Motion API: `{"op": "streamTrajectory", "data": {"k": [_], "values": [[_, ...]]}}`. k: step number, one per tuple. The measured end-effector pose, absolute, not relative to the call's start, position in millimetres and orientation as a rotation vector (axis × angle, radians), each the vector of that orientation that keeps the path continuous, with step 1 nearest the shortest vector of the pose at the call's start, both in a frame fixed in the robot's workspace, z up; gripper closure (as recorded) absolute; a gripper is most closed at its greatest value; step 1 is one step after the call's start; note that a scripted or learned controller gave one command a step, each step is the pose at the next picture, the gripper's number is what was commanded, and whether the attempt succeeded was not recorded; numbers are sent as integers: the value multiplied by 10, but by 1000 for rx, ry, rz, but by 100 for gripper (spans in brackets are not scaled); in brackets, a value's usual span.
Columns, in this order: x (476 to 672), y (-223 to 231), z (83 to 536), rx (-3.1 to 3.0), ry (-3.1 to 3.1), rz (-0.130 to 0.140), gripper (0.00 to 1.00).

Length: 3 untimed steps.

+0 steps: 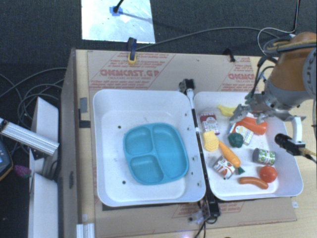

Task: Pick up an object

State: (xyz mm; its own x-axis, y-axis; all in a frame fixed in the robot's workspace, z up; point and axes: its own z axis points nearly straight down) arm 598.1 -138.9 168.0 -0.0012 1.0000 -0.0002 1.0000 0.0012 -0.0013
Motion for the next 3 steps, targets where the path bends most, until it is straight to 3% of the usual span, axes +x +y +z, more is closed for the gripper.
{"op": "streamTrajectory", "data": {"k": [1, 2, 3], "values": [[5718, -1269, 886, -2227, -2229, -8, 0], [5733, -1292, 1006, -2233, -2234, -9, 100], [5813, -408, 1855, -2217, -2229, -6, 100]]}}
